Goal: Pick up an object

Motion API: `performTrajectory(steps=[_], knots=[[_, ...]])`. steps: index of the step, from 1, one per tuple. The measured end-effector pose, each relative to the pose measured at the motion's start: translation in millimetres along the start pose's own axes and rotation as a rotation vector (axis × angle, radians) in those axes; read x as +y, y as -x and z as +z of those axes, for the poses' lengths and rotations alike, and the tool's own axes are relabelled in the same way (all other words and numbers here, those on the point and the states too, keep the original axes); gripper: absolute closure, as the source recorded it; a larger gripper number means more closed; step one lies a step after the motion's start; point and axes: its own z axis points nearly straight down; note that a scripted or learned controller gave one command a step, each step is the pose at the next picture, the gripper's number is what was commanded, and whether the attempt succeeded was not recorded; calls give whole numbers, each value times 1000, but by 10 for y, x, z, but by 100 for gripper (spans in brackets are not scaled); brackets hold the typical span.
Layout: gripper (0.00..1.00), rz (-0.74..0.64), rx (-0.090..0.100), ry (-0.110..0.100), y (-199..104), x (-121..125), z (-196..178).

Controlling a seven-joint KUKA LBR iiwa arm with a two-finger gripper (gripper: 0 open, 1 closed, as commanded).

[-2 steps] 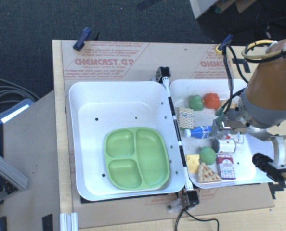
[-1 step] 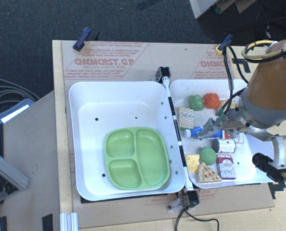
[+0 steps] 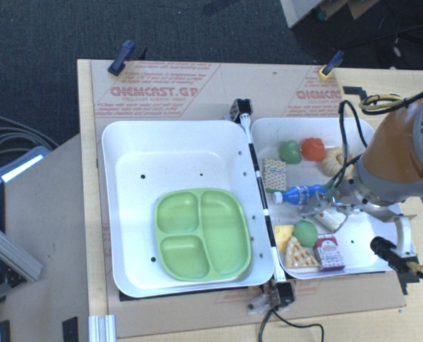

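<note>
My gripper [image 3: 324, 208] is down in the right bin [image 3: 361, 258], under the grey and orange arm [image 3: 400, 155]. It hovers just right of a blue bottle [image 3: 298, 193] lying on its side and just above a green round object [image 3: 305, 232]. I cannot see anything held in it. Further back lie a green ball [image 3: 290, 151], a red-orange ball [image 3: 312, 148] and a beige piece [image 3: 332, 162], partly hidden by the arm. A patterned block [image 3: 274, 173] sits by the left wall.
At the right bin's front lie a yellow wedge [image 3: 283, 234], a waffle-like piece [image 3: 301, 255] and a red and white carton [image 3: 330, 254]. The left bin [image 3: 126, 148] holds a green divided plate [image 3: 201, 232]. Black cables [image 3: 348, 120] hang by the arm.
</note>
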Motion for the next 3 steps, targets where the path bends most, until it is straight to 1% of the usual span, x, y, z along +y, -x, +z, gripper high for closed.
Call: performTrajectory(steps=[1, 2, 3], knots=[[0, -3, 2, 1, -409, 86, 162], [0, -1, 0, 3, -436, 312, 161], [100, -1, -1, 4, -435, 315, 62]])
